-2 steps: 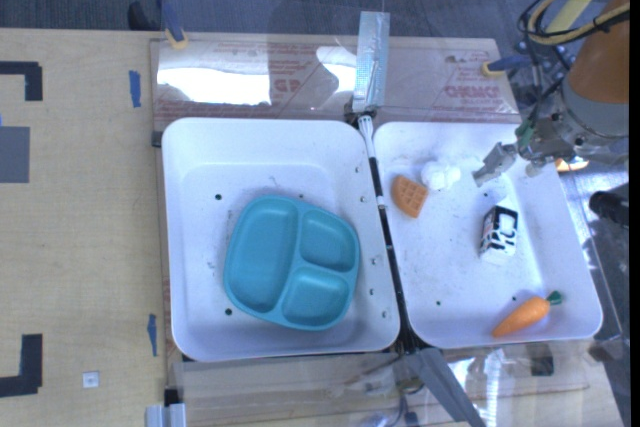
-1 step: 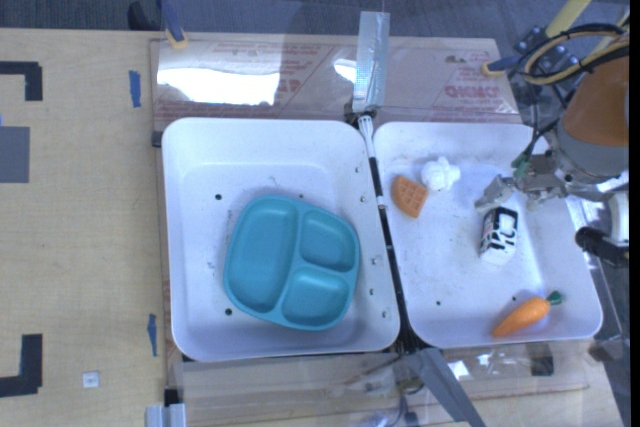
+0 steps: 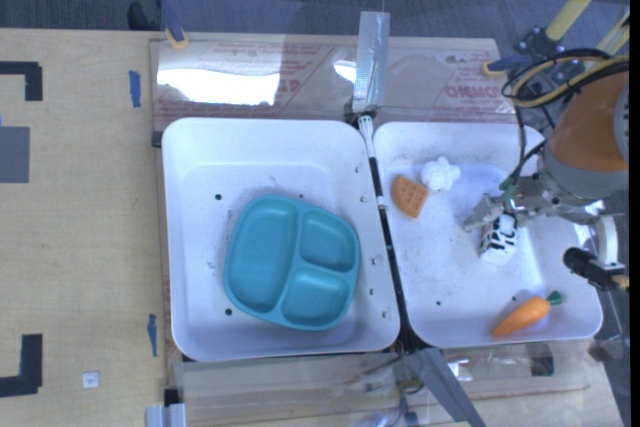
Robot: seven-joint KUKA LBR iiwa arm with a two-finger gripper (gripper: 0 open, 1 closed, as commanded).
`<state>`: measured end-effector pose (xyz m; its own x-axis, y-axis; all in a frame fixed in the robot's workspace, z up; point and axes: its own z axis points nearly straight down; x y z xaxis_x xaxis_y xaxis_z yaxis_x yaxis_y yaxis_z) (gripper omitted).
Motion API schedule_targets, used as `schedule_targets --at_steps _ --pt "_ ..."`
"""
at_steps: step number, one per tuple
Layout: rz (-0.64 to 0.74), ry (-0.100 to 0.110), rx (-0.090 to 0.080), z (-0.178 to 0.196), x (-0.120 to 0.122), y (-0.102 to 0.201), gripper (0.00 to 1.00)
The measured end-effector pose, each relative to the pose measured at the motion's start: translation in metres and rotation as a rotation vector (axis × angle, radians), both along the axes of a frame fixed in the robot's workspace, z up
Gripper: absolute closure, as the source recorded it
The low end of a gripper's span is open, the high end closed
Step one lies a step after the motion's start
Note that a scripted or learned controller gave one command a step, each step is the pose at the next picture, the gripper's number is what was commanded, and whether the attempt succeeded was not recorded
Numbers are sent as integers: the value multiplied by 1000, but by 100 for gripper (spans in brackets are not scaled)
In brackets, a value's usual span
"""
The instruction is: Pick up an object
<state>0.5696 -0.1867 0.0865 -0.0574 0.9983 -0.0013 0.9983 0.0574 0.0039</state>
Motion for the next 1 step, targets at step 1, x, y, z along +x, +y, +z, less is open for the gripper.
schedule_targets --at_steps 1 --pt "0 -6 -2 11 2 0 100"
